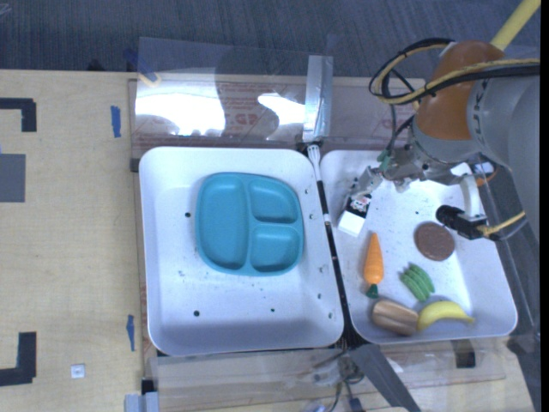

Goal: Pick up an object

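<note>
The gripper (371, 189) hovers over the far left of the right bin (493, 316); whether its jaws are parted cannot be told. A carrot (373, 260) lies nearer.

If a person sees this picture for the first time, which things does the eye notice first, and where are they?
The eye lands first on the turquoise divided tray, lying alone in the middle of the left bin. Next comes the toy food in the right bin: an orange carrot, green peas, a yellow banana, a bread roll and a brown disc. The grey arm with its orange band enters at the upper right, its pincer over that bin's far corner.
</note>
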Robot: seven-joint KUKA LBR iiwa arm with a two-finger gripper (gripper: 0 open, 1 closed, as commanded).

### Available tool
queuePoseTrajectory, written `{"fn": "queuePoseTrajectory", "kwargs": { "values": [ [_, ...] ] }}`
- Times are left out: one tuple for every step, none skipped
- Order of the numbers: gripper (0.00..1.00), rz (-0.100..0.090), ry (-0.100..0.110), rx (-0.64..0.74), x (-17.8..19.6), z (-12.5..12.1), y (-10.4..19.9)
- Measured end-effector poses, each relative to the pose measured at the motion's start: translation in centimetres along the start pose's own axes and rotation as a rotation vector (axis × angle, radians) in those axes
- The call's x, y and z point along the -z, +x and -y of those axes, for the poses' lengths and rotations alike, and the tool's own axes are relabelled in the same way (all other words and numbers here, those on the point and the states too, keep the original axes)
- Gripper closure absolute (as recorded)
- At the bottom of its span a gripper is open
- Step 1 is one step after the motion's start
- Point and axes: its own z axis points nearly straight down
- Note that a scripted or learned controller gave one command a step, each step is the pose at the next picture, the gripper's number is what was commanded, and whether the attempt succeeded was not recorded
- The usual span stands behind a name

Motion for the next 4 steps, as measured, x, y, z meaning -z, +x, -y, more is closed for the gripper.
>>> {"fn": "queuePoseTrajectory", "kwargs": {
  "values": [
    [0.0, 0.011, -0.026, 0.044, 0.2, 4.2, 1.4],
    [0.0, 0.013, -0.032, 0.024, 0.3, 10.9, 2.2],
    [0.0, 0.01, -0.025, 0.058, 0.3, 10.5, 2.1],
    [0.0, 0.01, -0.019, -0.018, 0.2, 10.5, 2.3]
  ]
}}
